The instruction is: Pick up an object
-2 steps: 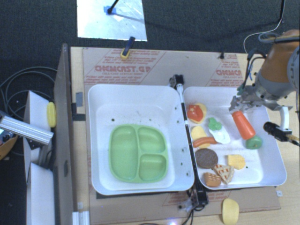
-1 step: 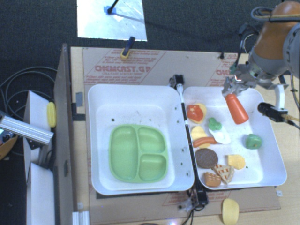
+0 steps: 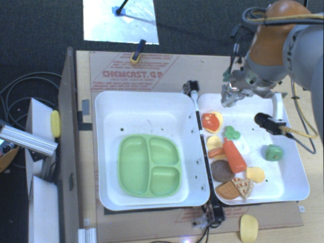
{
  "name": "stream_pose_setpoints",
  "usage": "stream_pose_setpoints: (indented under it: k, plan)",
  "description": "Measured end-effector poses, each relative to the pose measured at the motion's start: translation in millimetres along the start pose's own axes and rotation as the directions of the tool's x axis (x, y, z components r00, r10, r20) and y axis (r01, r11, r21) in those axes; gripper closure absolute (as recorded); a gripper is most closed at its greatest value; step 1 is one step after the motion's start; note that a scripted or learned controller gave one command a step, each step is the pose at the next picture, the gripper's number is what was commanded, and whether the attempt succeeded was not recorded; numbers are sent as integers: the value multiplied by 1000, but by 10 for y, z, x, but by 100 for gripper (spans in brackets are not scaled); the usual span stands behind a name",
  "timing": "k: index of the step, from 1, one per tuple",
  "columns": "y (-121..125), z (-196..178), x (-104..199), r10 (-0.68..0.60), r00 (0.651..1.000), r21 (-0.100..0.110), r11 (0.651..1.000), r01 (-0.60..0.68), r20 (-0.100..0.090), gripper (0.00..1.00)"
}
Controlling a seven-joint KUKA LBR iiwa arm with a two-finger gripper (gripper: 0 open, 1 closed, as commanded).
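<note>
bins (image 3: 152, 101): 2 | green tray (image 3: 149, 165): 1 | toy foods (image 3: 234, 156): about 9 in right bin

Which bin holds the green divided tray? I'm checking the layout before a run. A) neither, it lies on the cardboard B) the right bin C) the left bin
C: the green divided tray lies flat in the left bin, apart from the toy foods.

Robotics lab. Grey-and-orange arm (image 3: 283, 39) over two white bins (image 3: 147, 105) on a cardboard-covered surface (image 3: 152, 70); loose cables (image 3: 20, 92); toy food (image 3: 234, 156); dark carpet floor (image 3: 40, 19).
</note>
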State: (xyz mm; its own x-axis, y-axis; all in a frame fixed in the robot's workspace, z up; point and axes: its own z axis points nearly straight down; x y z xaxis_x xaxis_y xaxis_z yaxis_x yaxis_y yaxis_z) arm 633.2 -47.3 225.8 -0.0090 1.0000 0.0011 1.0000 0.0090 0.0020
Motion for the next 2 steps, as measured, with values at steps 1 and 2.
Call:
stream_pose_setpoints:
  k: [1, 2]
  plan:
    - [2, 3, -34, 5, 1000, 0, 1000, -5, 1, 0]
    - [-421, 310, -567, 13, 1000, 5, 1000, -13, 3, 0]
